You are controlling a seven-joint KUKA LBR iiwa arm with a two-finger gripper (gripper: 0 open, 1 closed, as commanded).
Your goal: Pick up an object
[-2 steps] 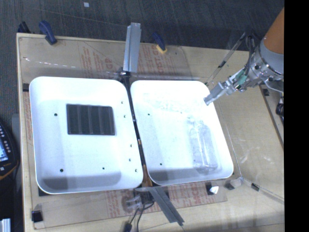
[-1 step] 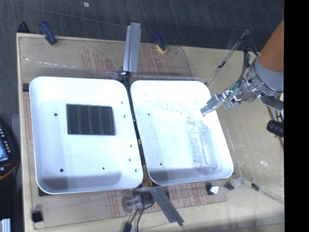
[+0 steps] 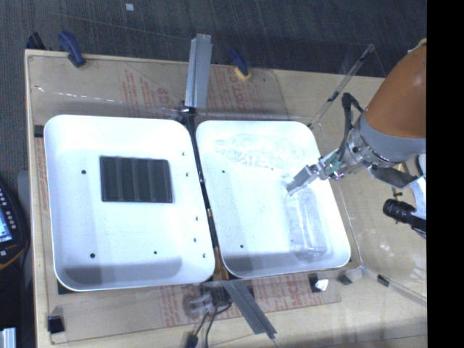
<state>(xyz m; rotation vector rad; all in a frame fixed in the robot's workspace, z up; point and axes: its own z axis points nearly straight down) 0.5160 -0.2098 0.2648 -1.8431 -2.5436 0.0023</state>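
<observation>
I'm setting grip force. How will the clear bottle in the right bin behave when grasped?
The clear bottle looks see-through and thin-walled, so probably light and easily squashed. It lies on its side, so a push would likely roll it. Its smooth surface may slip from the end effector.

Two bins side by side on the bench.
A ribbed tray (image 3: 136,179) lies in the left bin (image 3: 65,140); a clear bottle (image 3: 306,223) lies in the right bin (image 3: 239,252), near its right wall.

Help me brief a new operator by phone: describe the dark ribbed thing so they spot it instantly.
Start at the left white bin. On its floor, toward the far side, lies a flat dark grey rectangular panel divided by ridges into four vertical strips. It is the one dark thing in either bin; the clear plastic bottle in the right bin is see-through.
</observation>
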